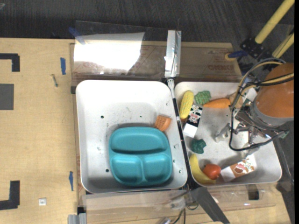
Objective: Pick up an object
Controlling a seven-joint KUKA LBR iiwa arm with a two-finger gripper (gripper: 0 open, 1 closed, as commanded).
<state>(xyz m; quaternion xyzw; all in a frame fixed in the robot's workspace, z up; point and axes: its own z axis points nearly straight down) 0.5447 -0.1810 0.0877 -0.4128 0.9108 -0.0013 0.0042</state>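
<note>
Toy food is lying scattered in the right bin [275, 169], a shallow white tray with rounded corners. A bumpy yellow corn cob [186, 104] is leaning along the bin's left wall, with a crinkled green leafy piece [202, 97] just beside it and a smooth orange carrot [217, 103] stretching to the right. A small black-and-white carton [194, 116] is sitting below the corn, and a dark green lump [199, 146] is resting near the middle. Along the near edge a curved banana [197, 171], a round red tomato [211, 171] and a flat white packet [239, 168] are crowding together. The end effector [225, 132] is hanging over the bare middle of this bin, apart from every toy; whether it is wide or narrow cannot be told. The left bin [88, 125] is carrying a glossy teal divided plate [139, 156] and a ridged orange piece [163, 122] at its rim, with open floor behind. The surface [32, 139] is plain wood.
</note>
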